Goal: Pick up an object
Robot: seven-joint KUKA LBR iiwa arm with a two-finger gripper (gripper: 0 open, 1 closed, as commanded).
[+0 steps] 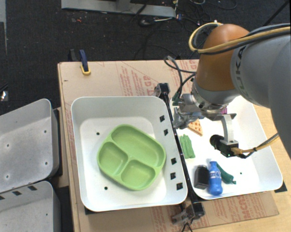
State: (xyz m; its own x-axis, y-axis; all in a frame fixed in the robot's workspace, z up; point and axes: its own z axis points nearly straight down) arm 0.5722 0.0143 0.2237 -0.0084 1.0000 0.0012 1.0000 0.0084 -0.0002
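Observation:
My gripper hangs low over the far left corner of the right bin, mostly hidden under the grey wrist and orange band. An orange wedge-shaped piece lies just right of and below it, partly under the wrist. A green ridged strip lies along the bin's left wall, a little nearer than the gripper. Toward the front lie a black block, a blue bottle and a dark green piece. Nothing shows held in the gripper.
The left bin holds a light green divided plate. The wall between the two bins runs right beside the gripper. Two white lids lie off the bench at left.

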